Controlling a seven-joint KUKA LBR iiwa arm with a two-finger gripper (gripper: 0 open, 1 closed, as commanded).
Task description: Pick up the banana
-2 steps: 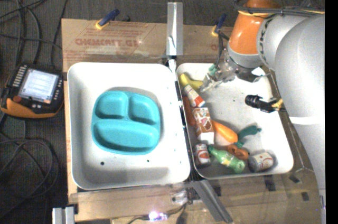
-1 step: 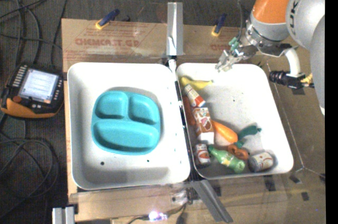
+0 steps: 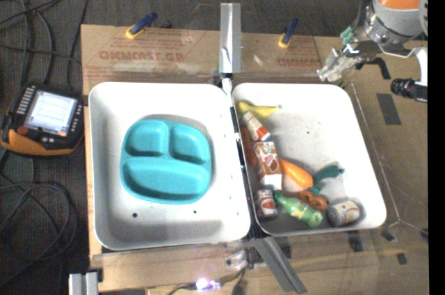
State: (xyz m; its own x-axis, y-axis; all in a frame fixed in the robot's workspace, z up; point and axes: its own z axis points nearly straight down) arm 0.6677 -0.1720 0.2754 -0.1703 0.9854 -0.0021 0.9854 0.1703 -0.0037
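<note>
The banana point(image 3: 258, 108) lies untouched in the right bin point(image 3: 361, 121), at its far left corner; the end effector point(image 3: 338, 64) hovers outside, empty, fingers seemingly apart; approach and grasp remain.

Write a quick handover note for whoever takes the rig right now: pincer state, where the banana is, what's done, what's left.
Pincer: above the right bin's far right corner, outside its rim, holding nothing; open or shut is unclear.
Banana: in the right bin's far left corner, beside the toy bottles.
Left bin holds the teal divided tray.
Done: nothing, banana not yet picked.
Left: move over the banana, descend, grasp, lift.
</note>
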